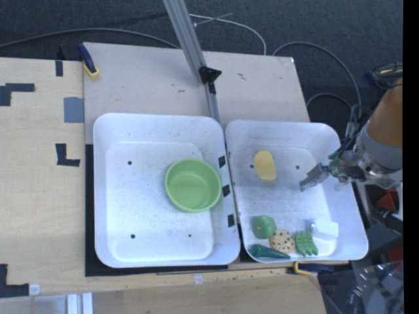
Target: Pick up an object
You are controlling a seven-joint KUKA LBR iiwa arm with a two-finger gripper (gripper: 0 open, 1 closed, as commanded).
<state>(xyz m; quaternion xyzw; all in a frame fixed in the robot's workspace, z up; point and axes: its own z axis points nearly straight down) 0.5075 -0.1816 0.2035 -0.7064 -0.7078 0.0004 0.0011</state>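
Gripper [313,178] hovering over right bin [340,205], holding nothing, can't tell its state; yellow object [264,165] lying nearby, green bowl [192,185] sitting in left bin [118,175].

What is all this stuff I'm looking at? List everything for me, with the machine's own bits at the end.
white bins: two, side by side on the bench.
green bowl: one, upright in the left bin, towards its right side.
yellow object: one, rounded, upper middle of the right bin.
green ball-like object: one, near the right bin's front edge.
speckled tan object: one, right of the green ball.
dark teal object: one, long, lying at the right bin's front rim.
green ridged toy: one, right of the speckled piece.
white object: one, front right corner of the right bin.
metal pole: one, grey, slanting across the back of the bench.
gripper: one, dark, above the right bin's right side; nothing seen between its fingers.
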